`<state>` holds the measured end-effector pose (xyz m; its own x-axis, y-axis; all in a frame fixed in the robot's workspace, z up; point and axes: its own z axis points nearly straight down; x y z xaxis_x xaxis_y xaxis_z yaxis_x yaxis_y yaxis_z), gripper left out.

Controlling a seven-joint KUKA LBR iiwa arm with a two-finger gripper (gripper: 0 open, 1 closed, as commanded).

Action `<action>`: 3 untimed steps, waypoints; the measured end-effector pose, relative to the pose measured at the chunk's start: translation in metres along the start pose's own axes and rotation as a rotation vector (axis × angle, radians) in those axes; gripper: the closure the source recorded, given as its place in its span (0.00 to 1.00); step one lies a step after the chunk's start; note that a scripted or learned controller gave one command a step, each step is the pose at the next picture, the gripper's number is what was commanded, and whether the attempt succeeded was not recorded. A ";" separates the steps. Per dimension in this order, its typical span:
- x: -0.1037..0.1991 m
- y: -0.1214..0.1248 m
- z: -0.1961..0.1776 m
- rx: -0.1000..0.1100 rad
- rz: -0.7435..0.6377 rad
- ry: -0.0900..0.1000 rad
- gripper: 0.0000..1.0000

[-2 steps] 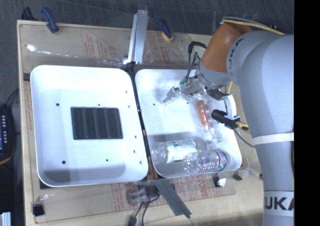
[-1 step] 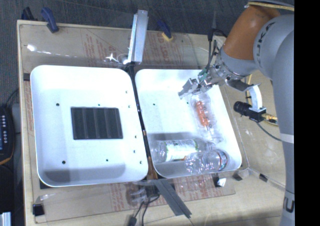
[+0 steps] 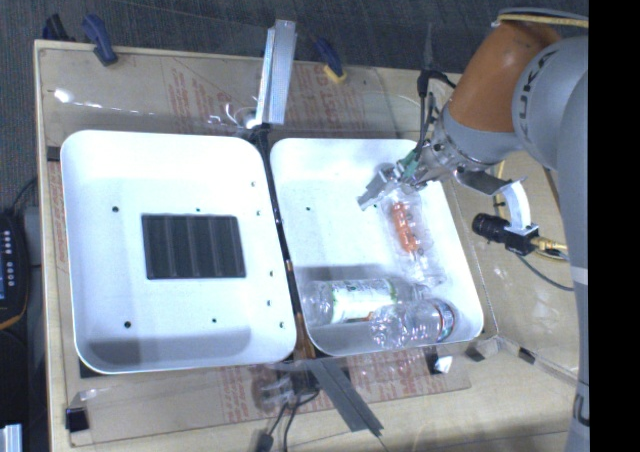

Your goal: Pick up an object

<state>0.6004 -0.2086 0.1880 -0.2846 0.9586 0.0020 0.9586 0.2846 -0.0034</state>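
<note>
Clear packet (image 3: 405,227) is the one to watch: a see-through wrapper with orange-copper pieces showing inside, lying lengthwise in the right bin (image 3: 330,175), over toward that bin's right wall and about halfway down it. It's crinkled and catching glare, so what the contents are I cannot tell.

Sweeping across now. To the left of the right bin sits the left bin (image 3: 90,170), touching it along the shared edge, with a dark ribbed slab (image 3: 193,246) lying flat in its middle. Into the right bin itself: along its near wall lies a clear bottle with a green-and-white label (image 3: 350,301), on its side, and just beside it, toward the bin's near right corner, a second clear bottle (image 3: 417,321), the two touching or nearly so.

Then the gripper (image 3: 383,187), low over the right bin's upper right part, right at the packet's far end and pointing left. Open or closed, I cannot tell from here. Behind it the grey arm (image 3: 560,90) reaches in across the right bin's right rim, orange band (image 3: 495,75) showing above the wrist.
</note>
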 end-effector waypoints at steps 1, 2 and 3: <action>-0.007 0.019 -0.008 -0.005 -0.039 -0.003 0.00; 0.001 -0.007 0.035 -0.001 -0.234 -0.001 0.00; 0.001 -0.012 0.026 -0.003 -0.178 -0.003 0.00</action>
<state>0.5886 -0.2111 0.1624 -0.4500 0.8930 -0.0006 0.8930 0.4500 -0.0008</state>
